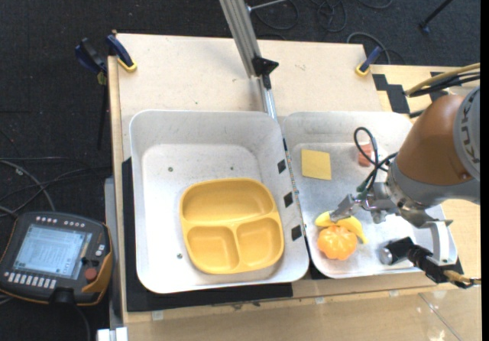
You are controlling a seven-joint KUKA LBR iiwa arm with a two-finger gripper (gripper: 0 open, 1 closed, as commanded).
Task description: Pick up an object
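Just beneath the tool (353,208), whose state cannot be told, a banana (341,220) and small orange pumpkin (337,242) are seen; both judged light, rounded, best gripped mid-body.

Only part of a marking can be read: large dark letters, seemingly "KU", on the orange band (447,141) of the arm at three o'clock. The teach pendant (53,258) screen at eight o'clock is illegible.
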